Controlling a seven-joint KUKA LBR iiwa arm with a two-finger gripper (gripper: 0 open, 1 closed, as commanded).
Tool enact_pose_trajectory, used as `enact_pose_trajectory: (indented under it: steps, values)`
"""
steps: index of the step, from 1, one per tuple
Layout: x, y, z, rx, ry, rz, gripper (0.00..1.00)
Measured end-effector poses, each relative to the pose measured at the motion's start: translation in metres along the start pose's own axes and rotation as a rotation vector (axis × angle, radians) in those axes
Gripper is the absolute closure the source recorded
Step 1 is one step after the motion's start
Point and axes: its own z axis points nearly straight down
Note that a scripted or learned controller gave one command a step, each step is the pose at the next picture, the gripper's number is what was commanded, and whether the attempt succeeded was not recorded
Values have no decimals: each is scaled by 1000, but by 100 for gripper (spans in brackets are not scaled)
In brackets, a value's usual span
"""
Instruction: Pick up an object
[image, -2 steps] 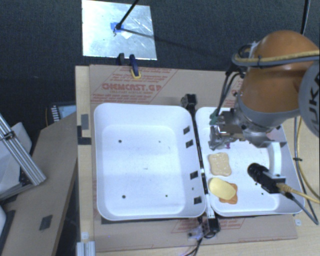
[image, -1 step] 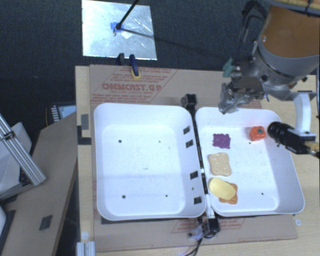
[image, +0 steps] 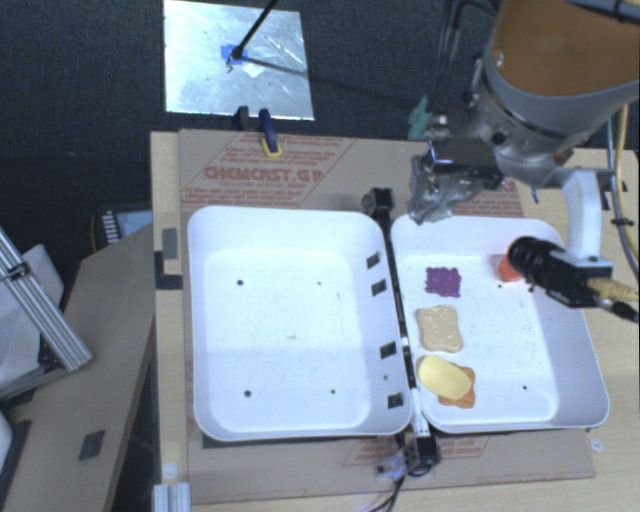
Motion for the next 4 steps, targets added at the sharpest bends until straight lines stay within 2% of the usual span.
enact_pose_trajectory:
  steps: [1,2,3,4]
  values:
    - [55,3,4,5,-1,0,100]
    - [95,20,-6,3,-2,2,100]
    - [109,54,-17,3,-3,4,100]
    - [108,53,-29,2,-2,0,100]
